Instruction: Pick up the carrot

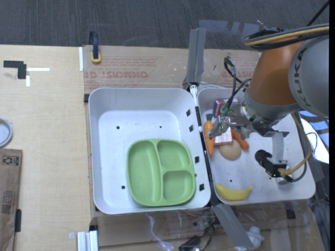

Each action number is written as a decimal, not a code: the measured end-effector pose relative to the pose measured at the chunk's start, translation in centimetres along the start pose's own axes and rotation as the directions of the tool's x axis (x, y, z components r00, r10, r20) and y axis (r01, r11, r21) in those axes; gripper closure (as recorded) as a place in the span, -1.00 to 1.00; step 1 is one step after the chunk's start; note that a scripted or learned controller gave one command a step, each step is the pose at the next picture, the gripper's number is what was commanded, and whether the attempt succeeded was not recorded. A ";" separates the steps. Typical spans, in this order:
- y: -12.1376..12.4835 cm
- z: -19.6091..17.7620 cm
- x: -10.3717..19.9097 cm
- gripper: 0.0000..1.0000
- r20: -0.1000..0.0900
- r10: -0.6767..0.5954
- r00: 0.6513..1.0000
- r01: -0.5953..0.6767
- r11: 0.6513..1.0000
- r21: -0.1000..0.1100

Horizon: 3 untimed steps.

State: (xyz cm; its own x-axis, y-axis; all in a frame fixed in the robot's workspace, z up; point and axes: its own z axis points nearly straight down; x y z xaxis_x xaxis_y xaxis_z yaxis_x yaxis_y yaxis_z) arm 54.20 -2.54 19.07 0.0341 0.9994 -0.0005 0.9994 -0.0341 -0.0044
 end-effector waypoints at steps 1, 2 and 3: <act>-5.1 0.0 2.7 -1.00 0.000 -0.095 0.995 0.095 0.995 0.000; -5.1 -0.8 2.5 1.00 0.001 -0.089 0.996 0.089 0.996 0.000; 3.5 0.0 -0.4 1.00 0.001 -0.084 0.996 0.084 0.996 -0.001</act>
